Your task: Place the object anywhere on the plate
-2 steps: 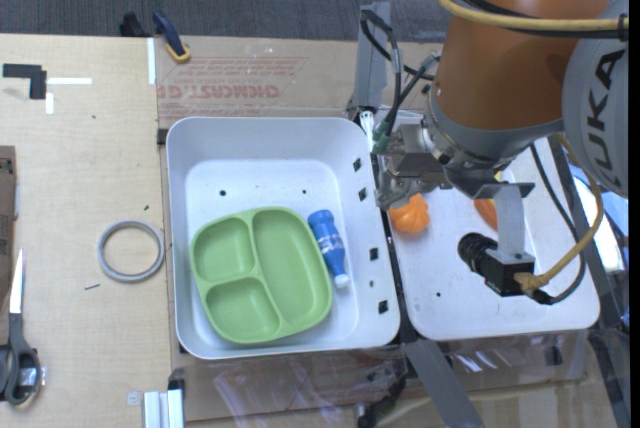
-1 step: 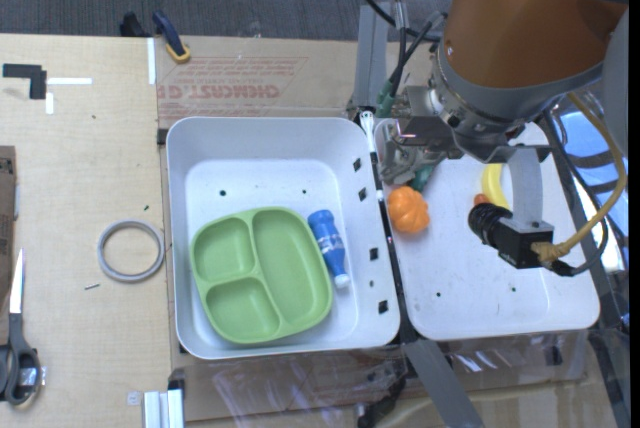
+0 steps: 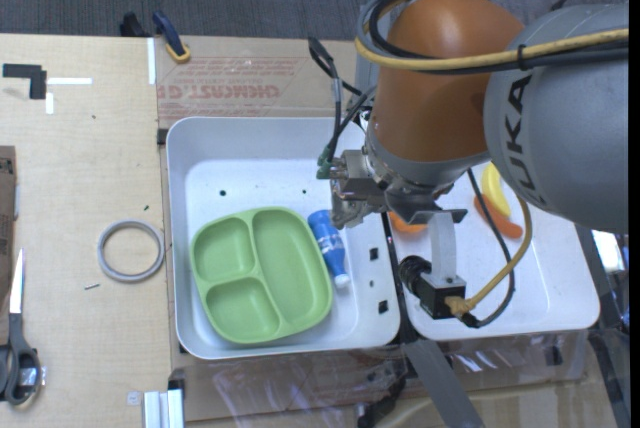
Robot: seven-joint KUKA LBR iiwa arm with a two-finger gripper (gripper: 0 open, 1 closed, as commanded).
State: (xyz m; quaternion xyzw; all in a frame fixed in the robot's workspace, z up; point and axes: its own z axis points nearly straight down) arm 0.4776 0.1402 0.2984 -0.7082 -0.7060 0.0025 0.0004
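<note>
A green plate (image 3: 260,274) with three compartments lies in the front of the left bin (image 3: 230,156). A blue tube with a white cap (image 3: 328,248) rests on the bin floor, touching the plate's right rim. My gripper (image 3: 348,198) hangs from the orange wrist just above the tube's far end, over the bin's right side. The wrist body hides its tips.
The right bin (image 3: 560,306) holds a yellow piece (image 3: 494,192) and orange pieces (image 3: 508,226), partly under the arm. A tape ring (image 3: 131,249) and scissors (image 3: 18,366) lie on the bench at left. A cardboard sheet (image 3: 250,86) sits behind the left bin.
</note>
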